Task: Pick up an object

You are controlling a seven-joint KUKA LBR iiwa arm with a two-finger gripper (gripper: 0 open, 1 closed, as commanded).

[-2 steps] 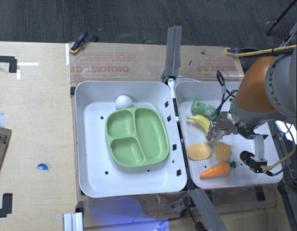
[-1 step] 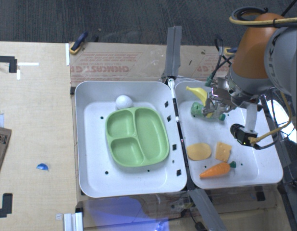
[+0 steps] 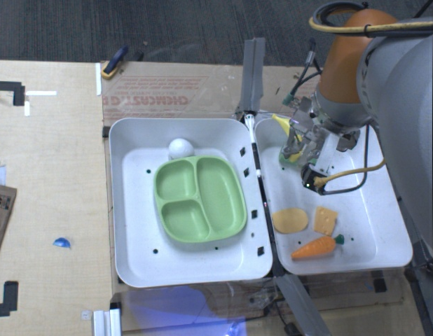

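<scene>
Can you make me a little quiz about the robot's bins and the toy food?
1. True or false: the green plate lies in the same bin as the carrot.
2. Which thing touches the green plate's far edge? A) the white ball B) the cheese wedge C) the yellow cookie
3. Fill in: the claw hangs over the far end of the ____ bin, next to something yellow.

Key: 1 false, the plate is in the left bin and the carrot in the right one. 2 A. 3 right.
</scene>
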